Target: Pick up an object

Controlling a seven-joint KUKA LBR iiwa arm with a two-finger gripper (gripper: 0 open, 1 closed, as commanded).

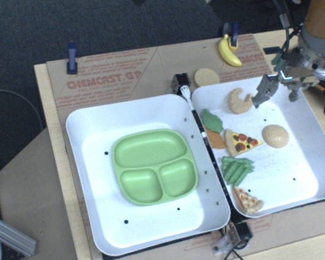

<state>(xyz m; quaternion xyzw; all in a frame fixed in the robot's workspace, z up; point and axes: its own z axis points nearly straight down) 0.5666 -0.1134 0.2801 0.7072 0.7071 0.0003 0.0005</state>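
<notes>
The gripper (275, 89) hung over the upper right part of the right bin (318, 167), its two dark fingers spread apart with nothing between them. The nearest candidate for a pick was the croissant-shaped toy (239, 101), lying in the bin just to the left of the fingertips; a round bread roll (275, 135) sat lower down, apart from it.

Several things could have spoiled a grasp from here. The croissant looked like smooth, hard plastic with a curved, lumpy outline, so fingers closing on its bend might have squeezed it out sideways. The roll was domed and glossy, likely to slip upward out of a pinch. The pizza slice (240, 141), the carrot (213, 130) and the green beans (237, 170) lay flat and crowded along the bin's left wall, where the fingers would probably have struck the rim or caught two pieces at once. A second, smaller slice (247, 199) rested near the lower left corner, thin and hard to get under.

The left bin (95, 188) held a pale green divided plate (154, 165), moulded with three compartments and rounded corners. Both bins were shallow, white and slick. On the cardboard sheet (109, 73) covering the desk, a yellow banana (229, 51) and a tan disc (206, 77) lay outside the bins, beyond their top edges
</notes>
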